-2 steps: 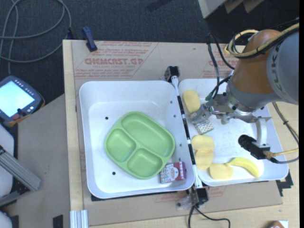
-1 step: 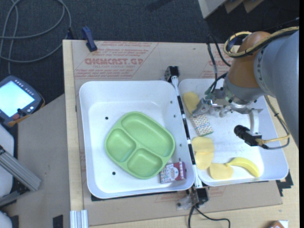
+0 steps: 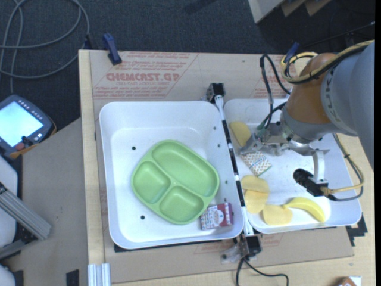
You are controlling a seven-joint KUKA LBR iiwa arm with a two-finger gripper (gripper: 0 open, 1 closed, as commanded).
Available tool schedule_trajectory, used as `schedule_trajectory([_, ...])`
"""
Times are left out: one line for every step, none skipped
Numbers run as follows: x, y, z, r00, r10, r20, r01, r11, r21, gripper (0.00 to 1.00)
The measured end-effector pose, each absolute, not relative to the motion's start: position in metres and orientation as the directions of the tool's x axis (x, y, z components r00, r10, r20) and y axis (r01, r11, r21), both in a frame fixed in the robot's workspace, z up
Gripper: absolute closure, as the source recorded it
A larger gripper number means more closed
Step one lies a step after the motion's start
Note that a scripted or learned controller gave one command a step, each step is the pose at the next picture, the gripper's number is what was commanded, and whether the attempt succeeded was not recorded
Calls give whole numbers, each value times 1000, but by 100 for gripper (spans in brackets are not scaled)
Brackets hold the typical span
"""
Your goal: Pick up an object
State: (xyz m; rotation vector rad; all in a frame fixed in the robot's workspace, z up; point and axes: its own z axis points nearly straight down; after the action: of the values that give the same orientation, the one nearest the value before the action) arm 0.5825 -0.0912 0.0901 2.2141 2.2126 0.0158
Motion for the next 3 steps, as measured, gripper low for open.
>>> schedule_trajectory([551,-95,90,1,1000,-1,1000,-1,15,0])
schedule_trajectory([552,-95,100,0,1000,-1,1000,0,17,100])
schedule_trajectory([551,-95,99,0,1000,-1,1000,0,15,0])
